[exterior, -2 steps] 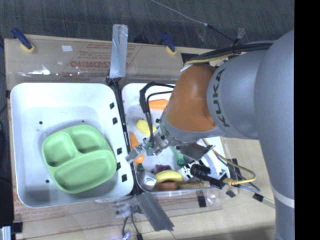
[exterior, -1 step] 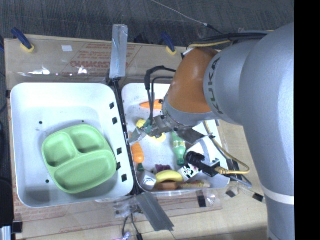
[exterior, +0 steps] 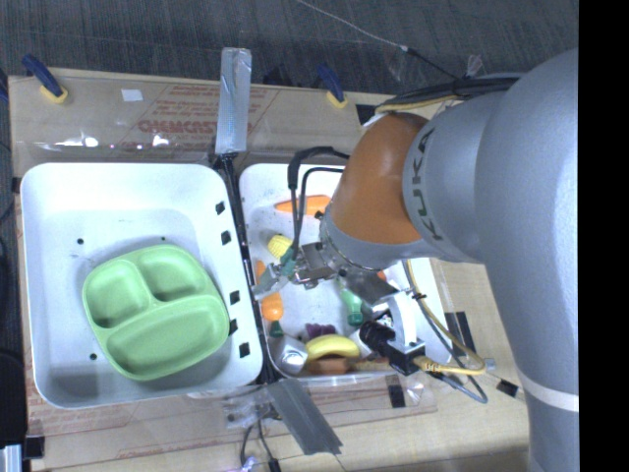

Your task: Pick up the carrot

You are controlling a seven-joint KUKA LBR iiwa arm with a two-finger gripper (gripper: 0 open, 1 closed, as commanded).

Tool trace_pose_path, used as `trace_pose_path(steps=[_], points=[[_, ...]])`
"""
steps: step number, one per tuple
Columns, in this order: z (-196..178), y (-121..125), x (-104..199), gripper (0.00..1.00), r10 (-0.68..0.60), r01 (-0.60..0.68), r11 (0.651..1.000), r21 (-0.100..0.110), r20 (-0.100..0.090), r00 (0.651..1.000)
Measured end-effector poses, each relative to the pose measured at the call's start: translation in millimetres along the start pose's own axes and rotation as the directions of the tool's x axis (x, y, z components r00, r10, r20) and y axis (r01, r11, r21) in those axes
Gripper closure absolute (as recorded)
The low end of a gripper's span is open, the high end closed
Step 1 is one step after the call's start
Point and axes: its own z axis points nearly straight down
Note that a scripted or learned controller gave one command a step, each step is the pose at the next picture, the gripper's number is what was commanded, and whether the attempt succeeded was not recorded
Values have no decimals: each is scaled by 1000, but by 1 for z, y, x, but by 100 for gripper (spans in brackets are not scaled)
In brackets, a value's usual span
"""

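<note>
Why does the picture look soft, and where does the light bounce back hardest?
Camera view: overall slightly blurred, small items in the right bin smear together; the left bin bounces brightest along its white walls; the green plate is evenly lit; the arm shades the toys beneath.

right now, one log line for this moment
arm over right bin | gripper low among items | carrot not held | green tray in left bin

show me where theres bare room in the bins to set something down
Left bin: bare floor behind and left of the green plate. Right bin: crowded with the carrot, banana, other small items and the arm over them.
</note>
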Motion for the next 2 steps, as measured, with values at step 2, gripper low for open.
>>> trace_pose_path(steps=[2], points=[[0,0,0,0,0,0,1000,0,0,1000]])
